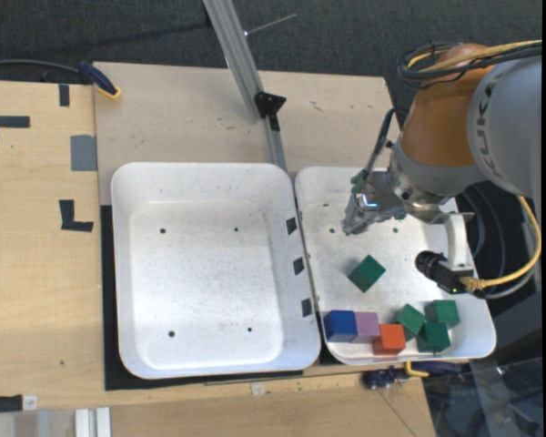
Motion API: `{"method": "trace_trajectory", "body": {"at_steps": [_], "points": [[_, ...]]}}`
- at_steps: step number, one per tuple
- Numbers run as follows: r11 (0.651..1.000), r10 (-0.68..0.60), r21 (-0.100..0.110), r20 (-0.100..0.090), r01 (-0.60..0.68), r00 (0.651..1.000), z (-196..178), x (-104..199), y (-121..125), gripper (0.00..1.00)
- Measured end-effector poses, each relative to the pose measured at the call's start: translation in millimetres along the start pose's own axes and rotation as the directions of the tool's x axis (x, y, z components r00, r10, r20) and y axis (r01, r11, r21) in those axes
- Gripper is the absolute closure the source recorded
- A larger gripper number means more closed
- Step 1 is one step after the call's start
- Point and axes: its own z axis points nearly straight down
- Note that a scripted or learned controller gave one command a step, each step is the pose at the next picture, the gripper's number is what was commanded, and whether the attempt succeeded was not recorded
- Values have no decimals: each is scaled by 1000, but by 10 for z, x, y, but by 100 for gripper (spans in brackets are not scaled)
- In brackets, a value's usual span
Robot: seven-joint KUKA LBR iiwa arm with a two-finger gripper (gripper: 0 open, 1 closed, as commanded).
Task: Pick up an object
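My gripper [355, 221] hangs over the upper left part of the right bin [331, 249], under the grey arm with its orange band [441, 139]. A dark green block [367, 273] lies tilted on the bin floor, just below and to the right of the gripper and apart from it. Along the bin's near edge sit a blue cube [340, 324], a purple cube [367, 324], an orange cube [391, 338] and three green blocks [434, 335]. Nothing visible sits between the gripper and the bin floor.
The left bin [120, 244] adjoins the right one along a shared rim. A slanted metal pole [239, 48] ends in a black clamp [269, 105] behind the bins. Yellow cable and a black fitting [434, 269] hang off the arm at the right bin's right side.
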Motion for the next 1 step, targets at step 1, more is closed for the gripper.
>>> {"method": "trace_trajectory", "body": {"at_steps": [1], "points": [[1000, 1, -2, 0, -1, 1000, -17, 322, 319, 100]]}}
